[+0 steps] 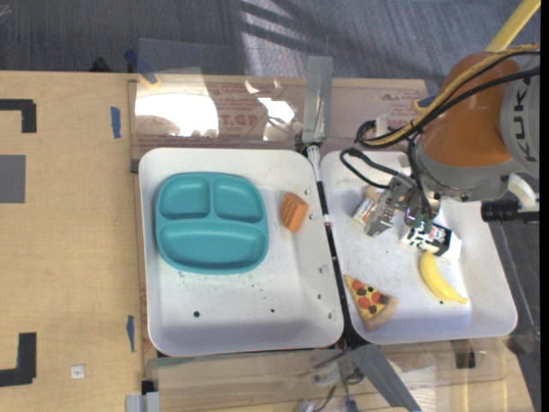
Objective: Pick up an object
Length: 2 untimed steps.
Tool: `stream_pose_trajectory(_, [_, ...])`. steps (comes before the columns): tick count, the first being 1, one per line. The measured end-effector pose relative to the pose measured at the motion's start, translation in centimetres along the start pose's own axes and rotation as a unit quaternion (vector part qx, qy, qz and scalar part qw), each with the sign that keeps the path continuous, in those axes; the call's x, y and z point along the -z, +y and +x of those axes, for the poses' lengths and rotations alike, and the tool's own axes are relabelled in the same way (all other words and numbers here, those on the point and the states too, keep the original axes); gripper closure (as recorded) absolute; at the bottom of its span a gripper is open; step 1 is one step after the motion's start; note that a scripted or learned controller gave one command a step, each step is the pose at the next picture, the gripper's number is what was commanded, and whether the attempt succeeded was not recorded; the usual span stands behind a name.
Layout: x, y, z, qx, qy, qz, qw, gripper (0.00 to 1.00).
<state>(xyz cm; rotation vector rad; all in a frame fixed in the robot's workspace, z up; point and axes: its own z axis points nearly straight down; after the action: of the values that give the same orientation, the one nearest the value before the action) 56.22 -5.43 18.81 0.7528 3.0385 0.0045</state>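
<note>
Orange-banded wrist hung over right bin point(480, 316), my gripper point(388, 209) low near its back left. Could not tell how far my fingers stood apart, nor anything between them. Banana point(441, 280) lay just right, pizza slice point(371, 299) nearer front. Teal plate point(211, 222), orange block point(294, 211) in left bin point(232, 320).
</note>
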Motion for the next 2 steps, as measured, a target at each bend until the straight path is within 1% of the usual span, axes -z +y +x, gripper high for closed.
stream_pose_trajectory(1, [-0.3,6.6,6.4,-0.181,0.005,0.003,0.9835,1.0])
stream_pose_trajectory(2, [-0.3,7.1,13.2,-0.345,0.005,0.005,0.9384,1.0])
